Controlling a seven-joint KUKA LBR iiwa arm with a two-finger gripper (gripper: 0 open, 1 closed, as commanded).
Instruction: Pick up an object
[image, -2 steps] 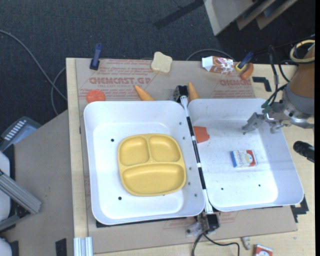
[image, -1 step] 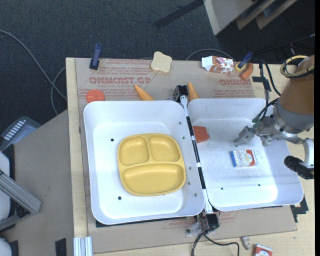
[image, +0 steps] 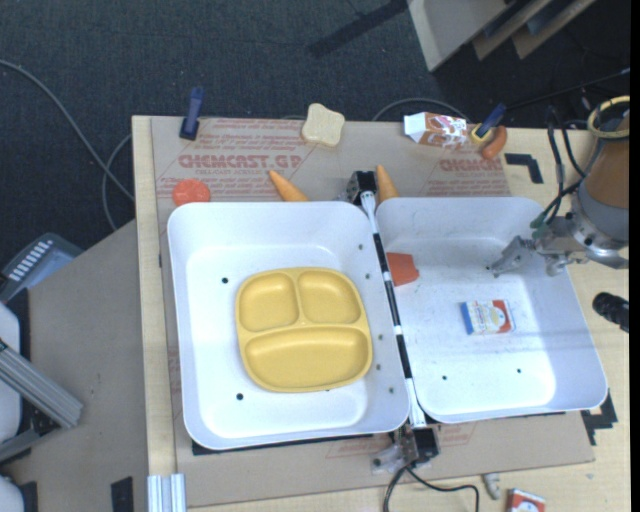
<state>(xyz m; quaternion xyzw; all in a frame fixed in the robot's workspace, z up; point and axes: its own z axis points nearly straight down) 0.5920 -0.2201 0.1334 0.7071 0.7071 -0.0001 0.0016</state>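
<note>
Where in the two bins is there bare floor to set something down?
Right bin: bare floor in front of the small packet, and between it and the orange block. Its far right corner is crowded by the gripper. Left bin: only margins around the yellow tray.

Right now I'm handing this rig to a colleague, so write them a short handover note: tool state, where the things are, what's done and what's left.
Tool: over the upper right part of the right bin, with nothing seen between its fingers; whether it is open or shut cannot be told.
Right bin: a small blue, white and orange packet lies flat near the middle; an orange block sits at the left wall, by the divider.
Left bin: a yellow divided tray lies in the middle.
Done: nothing picked up yet.
Left: grasp and lift one object; the packet is probably the easiest, being nearest the tool.
</note>
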